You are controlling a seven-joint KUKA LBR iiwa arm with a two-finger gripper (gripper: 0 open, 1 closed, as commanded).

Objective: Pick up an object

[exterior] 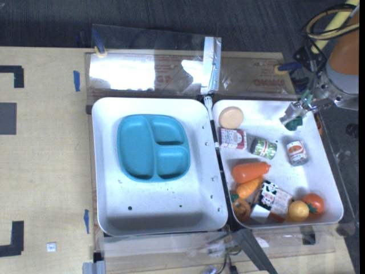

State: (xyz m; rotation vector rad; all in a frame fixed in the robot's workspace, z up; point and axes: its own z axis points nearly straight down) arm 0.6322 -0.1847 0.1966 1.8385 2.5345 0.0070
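Glossy blue plastic tray (pixel 153 147), 3 rounded compartments, in smooth white bin (pixel 108 198).

Two white bins sit side by side on the table (pixel 40 170). The left bin (pixel 108 210) holds a blue divided plate (pixel 153 147). The right bin (pixel 325 176) is crowded: a tan round disc (pixel 231 117), a small red-and-white packet (pixel 231 138), a green can (pixel 263 148), a red-labelled can (pixel 296 152), a toy carrot (pixel 250 170), a cow-print carton (pixel 268 197), a lemon (pixel 298 210) and a tomato (pixel 314 203). The hand (pixel 293 119) hovers over that bin's far right corner
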